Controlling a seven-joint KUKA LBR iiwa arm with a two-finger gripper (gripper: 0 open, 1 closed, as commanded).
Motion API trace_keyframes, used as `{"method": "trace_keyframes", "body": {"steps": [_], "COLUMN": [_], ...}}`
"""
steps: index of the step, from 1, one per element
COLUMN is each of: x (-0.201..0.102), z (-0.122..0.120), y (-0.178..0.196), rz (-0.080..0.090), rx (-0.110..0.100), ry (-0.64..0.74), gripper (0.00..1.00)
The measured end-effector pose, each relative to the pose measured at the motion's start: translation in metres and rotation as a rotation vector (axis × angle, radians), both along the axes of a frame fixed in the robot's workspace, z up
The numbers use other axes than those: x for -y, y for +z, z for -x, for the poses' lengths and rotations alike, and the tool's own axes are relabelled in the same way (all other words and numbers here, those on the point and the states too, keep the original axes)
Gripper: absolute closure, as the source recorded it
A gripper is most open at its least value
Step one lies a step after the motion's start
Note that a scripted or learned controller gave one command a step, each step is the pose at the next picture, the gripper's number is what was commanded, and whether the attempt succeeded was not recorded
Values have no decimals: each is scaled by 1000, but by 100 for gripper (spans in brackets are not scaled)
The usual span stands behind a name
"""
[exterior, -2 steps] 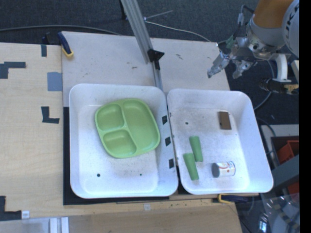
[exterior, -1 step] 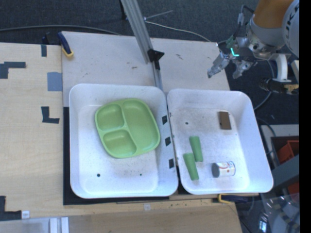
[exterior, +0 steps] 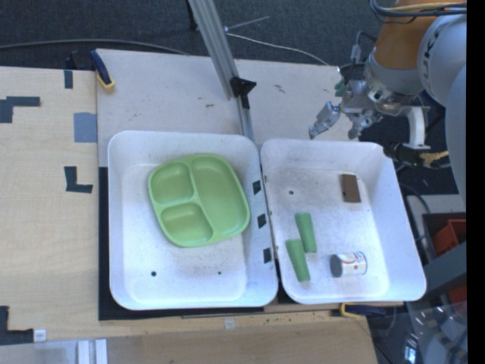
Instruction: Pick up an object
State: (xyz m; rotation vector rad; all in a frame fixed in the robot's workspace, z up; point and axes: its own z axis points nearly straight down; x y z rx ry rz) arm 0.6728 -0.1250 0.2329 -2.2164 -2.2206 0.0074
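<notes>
While the grey arm with its orange band (exterior: 413, 29) hangs above the far right of the counter (exterior: 167, 97), the tool (exterior: 342, 124) sits just past the far rim of the right shallow white bin (exterior: 394, 203), over the counter and not over the bin's contents. Its two fingers appear spread apart with nothing between them; one fingertip (exterior: 318, 127) points toward the left, and no object is lifted.

Progress, judged from this layout: the pick is not yet begun in any visible sense. Every candidate object lies on a bin floor, so the approach, descent, closing and lift all seem to remain.

Count of contents, right bin, four objects:
- two short green cylindrical sticks, one (exterior: 305, 232) nearer the centre and one (exterior: 298, 260) just beside it toward the near rim, close together but whether touching cannot be told;
- one small brown rectangular block (exterior: 350, 188) near the far right wall, the object closest to the tool;
- one small white can with a grey end and red marking (exterior: 348, 265), lying on its side near the front right corner.

Count of contents, left shallow white bin (exterior: 121, 226), one object: a light green plastic plate with three compartments (exterior: 198, 200), lying flat and slightly turned.

Bins: two, side by side, touching along their shared edge.
</notes>
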Motion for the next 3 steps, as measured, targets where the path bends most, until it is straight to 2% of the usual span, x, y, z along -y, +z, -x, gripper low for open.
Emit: {"method": "trace_keyframes", "body": {"steps": [1,2,3], "x": [-8,-2,-3], "z": [-2,7,5], "y": [-48,-99,-86], "rz": [0,1,1], "rx": [0,0,5], "ry": [0,-1,2], "gripper": [0,0,100]}}
